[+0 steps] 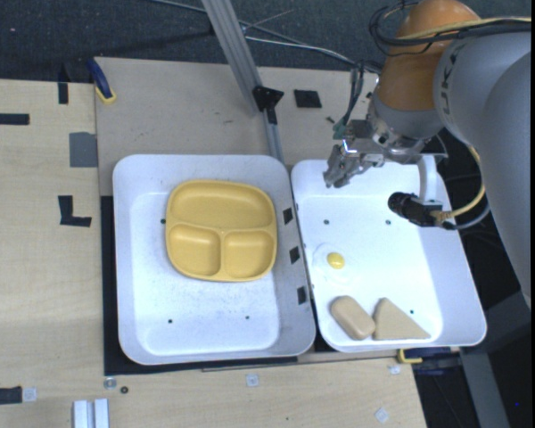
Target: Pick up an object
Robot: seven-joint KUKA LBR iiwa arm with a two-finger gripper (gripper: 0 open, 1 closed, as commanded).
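Yellow ball far from gripper, miss risk high

White right bin (446, 266) holds three loose things: a small yellow ball (335, 260) near the middle-left, a tan oblong piece (351, 316) at the near edge, and a tan wedge (398, 321) touching or just beside it. Left bin (134, 266) holds a yellow divided tray (221, 229), sitting flat, well apart from the arm

Gripper (337, 175) hangs over the far-left corner of the right bin, close to the bin wall and the divider between bins. Fingers point down; nothing seen between them. Open or closed, cannot tell at this angle and size

Risks, as judgement:
- Gripper is well apart from every object. Descending straight from here would land on bare bin floor near the corner, so an empty close is likely
- Corner position means a finger could catch the bin rim or the divider wall on the way down
- Ball is small and round, likely to roll off if the fingers touch it off-centre
- Oblong piece and wedge lie so close that a grasp on one may nudge or jam against the other, or pinch both badly
- Both tan pieces sit near the front wall, leaving little room for a finger on that side
- Black cable fitting (417, 209) hangs over the bin beside the wrist and could snag or block the view
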